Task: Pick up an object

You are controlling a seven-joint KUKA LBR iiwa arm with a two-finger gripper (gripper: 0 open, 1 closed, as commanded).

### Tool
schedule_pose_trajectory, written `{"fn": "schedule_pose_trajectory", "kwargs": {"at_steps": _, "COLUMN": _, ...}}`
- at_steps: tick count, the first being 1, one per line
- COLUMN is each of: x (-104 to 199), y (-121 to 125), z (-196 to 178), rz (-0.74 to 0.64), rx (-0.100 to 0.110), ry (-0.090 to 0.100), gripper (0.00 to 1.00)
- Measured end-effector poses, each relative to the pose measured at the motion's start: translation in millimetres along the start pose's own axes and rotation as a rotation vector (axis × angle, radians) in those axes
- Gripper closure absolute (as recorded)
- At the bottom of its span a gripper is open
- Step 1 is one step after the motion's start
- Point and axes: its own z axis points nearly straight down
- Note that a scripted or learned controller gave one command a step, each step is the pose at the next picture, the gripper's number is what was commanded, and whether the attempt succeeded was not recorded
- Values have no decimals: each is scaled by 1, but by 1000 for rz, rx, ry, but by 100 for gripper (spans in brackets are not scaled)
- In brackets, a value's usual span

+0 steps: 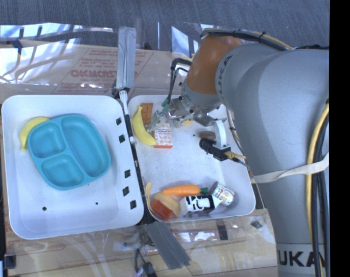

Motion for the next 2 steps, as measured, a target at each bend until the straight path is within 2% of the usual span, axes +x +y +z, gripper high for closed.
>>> {"fn": "schedule_pose_trajectory", "kwargs": {"at_steps": 1, "x": 1, "y": 1, "z": -8, "rz": -5, "rx": 1, "ry": 1, "gripper": 100}}
{"fn": "schedule_pose_trajectory", "kwargs": {"at_steps": 2, "x": 73, "y": -7, "z": -104, "rz": 151, "rx": -9, "ry": -1, "gripper": 100}}
